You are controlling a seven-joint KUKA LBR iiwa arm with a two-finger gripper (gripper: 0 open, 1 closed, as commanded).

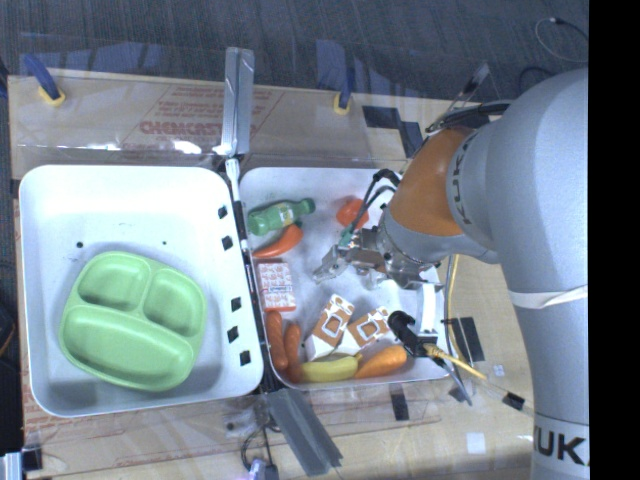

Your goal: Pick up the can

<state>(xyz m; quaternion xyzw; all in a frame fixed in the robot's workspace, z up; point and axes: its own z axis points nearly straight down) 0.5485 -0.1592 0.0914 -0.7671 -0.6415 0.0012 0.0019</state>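
The left bin (45, 203) is holding a green divided plate (132, 318). The right bin (312, 236) is carrying a green bottle (278, 215) at 11 o'clock, two patterned cartons (350, 323) toward 6, and a banana (330, 370) below them. What looks like the can (277, 285), labelled red and white, is lying at 9 o'clock by the bin's wall. The claw (340, 260) is hanging over the bin's middle, grasping nothing visible; released or clenched, I cannot tell. The tan bench (485, 363) is sitting on dark carpet (300, 8).

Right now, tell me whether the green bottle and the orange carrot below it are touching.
Cannot tell. In the camera view, the green bottle lies just above the carrot; no clear gap or contact.
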